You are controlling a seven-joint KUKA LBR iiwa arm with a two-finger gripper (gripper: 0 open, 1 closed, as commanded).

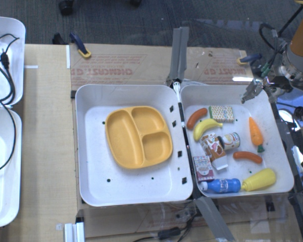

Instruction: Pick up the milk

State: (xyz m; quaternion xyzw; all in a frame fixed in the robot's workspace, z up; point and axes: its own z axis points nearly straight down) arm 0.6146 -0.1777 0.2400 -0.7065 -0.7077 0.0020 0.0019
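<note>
The milk (203, 167) is a small pink-and-white carton lying near the front left of the right bin (282, 135). A brown-and-white carton (212, 146) touches its far side, and a blue bottle (221, 186) lies just in front of it. My gripper (252, 91) hangs over the bin's far right corner, well away from the milk. It is open, with nothing between its fingers.
The right bin also holds a red sausage (197, 117), a banana (206, 127), a green-and-white box (221, 113), a can (230, 141), a carrot (256, 131), another sausage (247, 157) and a yellow bottle (259, 180). A yellow divided plate (139, 136) lies in the left bin (86, 150).
</note>
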